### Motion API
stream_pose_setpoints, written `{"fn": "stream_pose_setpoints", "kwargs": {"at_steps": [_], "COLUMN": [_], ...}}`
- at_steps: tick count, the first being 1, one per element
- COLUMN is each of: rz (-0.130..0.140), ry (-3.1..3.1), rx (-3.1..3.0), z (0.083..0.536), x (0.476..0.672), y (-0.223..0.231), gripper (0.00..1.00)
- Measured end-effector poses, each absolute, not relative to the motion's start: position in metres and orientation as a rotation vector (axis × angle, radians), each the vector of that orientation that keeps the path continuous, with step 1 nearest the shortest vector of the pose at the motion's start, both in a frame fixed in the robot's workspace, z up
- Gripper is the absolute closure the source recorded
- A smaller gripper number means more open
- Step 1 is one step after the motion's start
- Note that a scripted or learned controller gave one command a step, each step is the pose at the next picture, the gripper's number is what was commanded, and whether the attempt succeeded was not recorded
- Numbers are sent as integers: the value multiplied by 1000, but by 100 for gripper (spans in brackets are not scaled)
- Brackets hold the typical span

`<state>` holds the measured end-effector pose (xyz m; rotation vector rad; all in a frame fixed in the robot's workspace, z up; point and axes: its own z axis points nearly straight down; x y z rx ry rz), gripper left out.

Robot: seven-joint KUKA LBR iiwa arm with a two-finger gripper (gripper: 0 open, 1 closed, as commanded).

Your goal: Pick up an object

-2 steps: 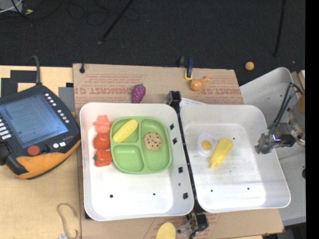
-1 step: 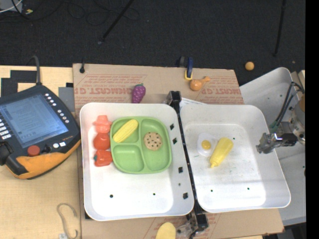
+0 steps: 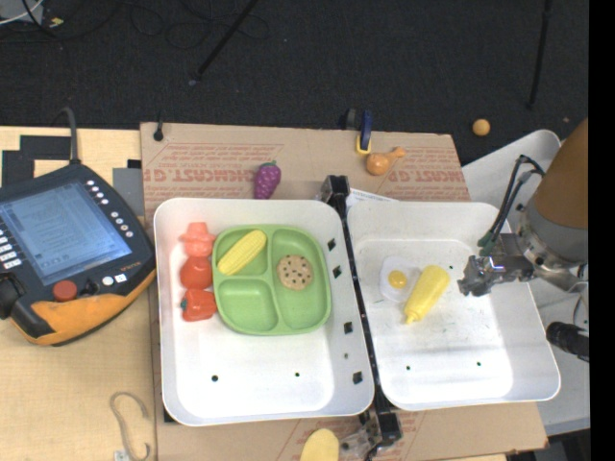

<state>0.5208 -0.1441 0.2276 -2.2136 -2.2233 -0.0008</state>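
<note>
A yellow mustard bottle (image 3: pixel 426 292) lies tilted in the right bin (image 3: pixel 461 382), with a fried-egg toy (image 3: pixel 396 279) touching its left side. My gripper (image 3: pixel 478 279) hovers at the bin's right side, a short way right of the bottle's top end. Nothing shows between its fingers. The left bin (image 3: pixel 250 392) holds a green divided plate (image 3: pixel 272 279) with a corn cob (image 3: pixel 240 251) and a cookie (image 3: pixel 295 273) on it, and red and orange toy pieces (image 3: pixel 196 272) beside it.
A purple grape bunch (image 3: pixel 267 179) and an orange pear-like toy (image 3: pixel 381 161) lie on the cardboard behind the bins. A teach pendant (image 3: pixel 67 248) sits to the left. A yellow object (image 3: pixel 320 445) lies at the front edge. The arm's orange band (image 3: pixel 572 181) is at right.
</note>
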Motion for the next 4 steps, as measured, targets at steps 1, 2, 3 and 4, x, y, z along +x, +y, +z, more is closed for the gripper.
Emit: {"fn": "stream_pose_setpoints", "kwargs": {"at_steps": [1, 2, 3, 4], "rz": [1, 4, 3, 2], "ry": [-2222, -2220, -2220, -2220], "rx": [-2214, -2216, -2219, -2219], "z": [233, 224, 226, 227], "x": [509, 493, 494, 508], "y": [-84, -37, -33, -18], "gripper": [100, 100, 100, 100]}}
